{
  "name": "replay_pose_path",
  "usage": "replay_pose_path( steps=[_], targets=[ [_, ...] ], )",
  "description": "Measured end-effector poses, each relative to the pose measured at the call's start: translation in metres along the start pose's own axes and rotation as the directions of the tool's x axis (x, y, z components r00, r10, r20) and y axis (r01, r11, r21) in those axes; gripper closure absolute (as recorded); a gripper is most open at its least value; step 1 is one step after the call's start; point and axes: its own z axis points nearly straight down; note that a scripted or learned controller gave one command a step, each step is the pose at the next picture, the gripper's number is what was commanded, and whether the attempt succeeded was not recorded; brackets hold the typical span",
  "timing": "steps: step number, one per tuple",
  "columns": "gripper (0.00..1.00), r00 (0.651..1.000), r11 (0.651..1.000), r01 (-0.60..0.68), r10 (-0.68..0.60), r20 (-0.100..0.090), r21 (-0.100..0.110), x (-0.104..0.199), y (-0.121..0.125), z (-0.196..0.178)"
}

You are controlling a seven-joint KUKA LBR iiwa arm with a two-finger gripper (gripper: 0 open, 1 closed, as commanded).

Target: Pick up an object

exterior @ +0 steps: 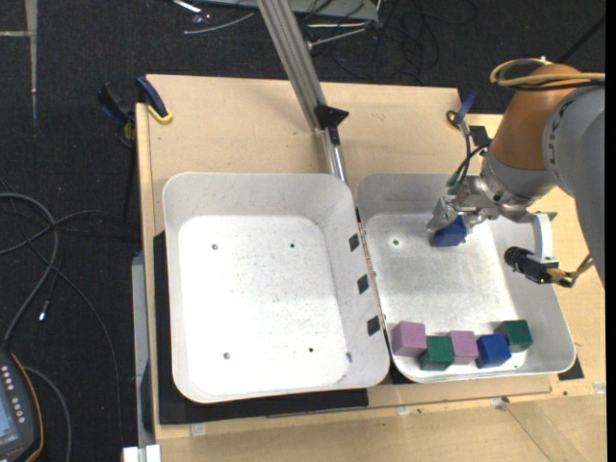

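A wooden bench [289, 104] carries two shallow white bins side by side. The left bin [183, 210] shows only speckles on its floor; the right bin [404, 195] holds the blocks. The grey arm [568, 133], orange-banded above the wrist, reaches in over the right bin's upper part. No brand, label or writing can be read anywhere.

The gripper [450, 221] hangs low over the bin floor with a blue block [449, 234] at its tip, seemingly pinched between the jaws, though the view is too coarse to be sure.

Along the bin's near wall sit a purple block [409, 336], a green block [439, 350], a pink block [464, 346], another blue cube [493, 348] and a dark green cube [518, 334].
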Motion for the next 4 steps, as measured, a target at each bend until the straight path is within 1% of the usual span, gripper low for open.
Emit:
replay_pose_path(
  steps=[1, 2, 3, 4],
  targets=[
    [1.00, 1.000, 1.000, 0.008, -0.008, -0.004, -0.006, 0.078, 0.021, -0.063],
    [1.00, 1.000, 1.000, 0.007, -0.007, -0.004, -0.002, 0.136, -0.001, -0.107],
    [1.00, 1.000, 1.000, -0.005, 0.005, 0.001, -0.005, 0.101, -0.048, -0.181],
    [1.00, 1.000, 1.000, 0.007, -0.007, -0.004, 0.005, 0.169, -0.013, -0.136]
  ],
)
